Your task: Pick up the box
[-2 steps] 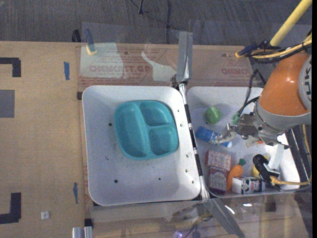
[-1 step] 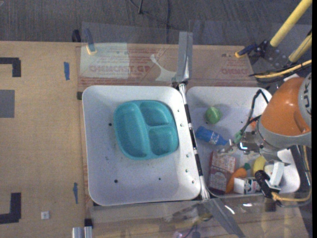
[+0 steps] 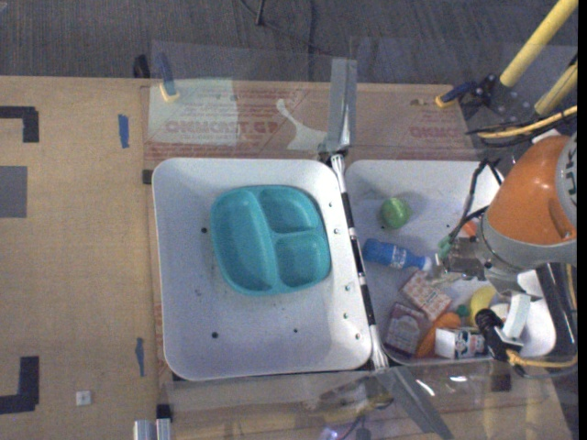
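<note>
Camera view. The bench [image 3: 73, 273] is a tan board with black corner marks and short strips of blue tape; beyond its far edge lies dark grey floor with a loose black cable. A flattened cardboard sheet [image 3: 229, 125] lies behind the bins; its red printing is reversed and I cannot read it.

Two shallow white bins sit side by side, separated by a grey divider rail. The left bin [image 3: 183, 337] holds a teal compartment plate [image 3: 271, 238], lying flat toward the bin's far half, with three sections facing up.

The right bin [image 3: 431, 177] holds several small items. A green ball [image 3: 395, 213] rests near the far left corner. A blue bottle [image 3: 394, 254] lies on its side just below it. The box [image 3: 426, 294], a small carton with a patterned face, lies tilted near the bin's centre, just beside a darker packet [image 3: 404, 328]. An orange item [image 3: 437, 328] and a white labelled bottle [image 3: 460, 343] lie toward the near wall; the label text is too small to read. A yellow item [image 3: 482, 298] sits to the right.

My gripper [image 3: 456, 262] hangs over the right bin, just above and right of the box, next to the blue bottle's cap end. I cannot tell how its jaws are set, and nothing is visibly held. My orange band [image 3: 532, 200] covers the bin's right side.
</note>
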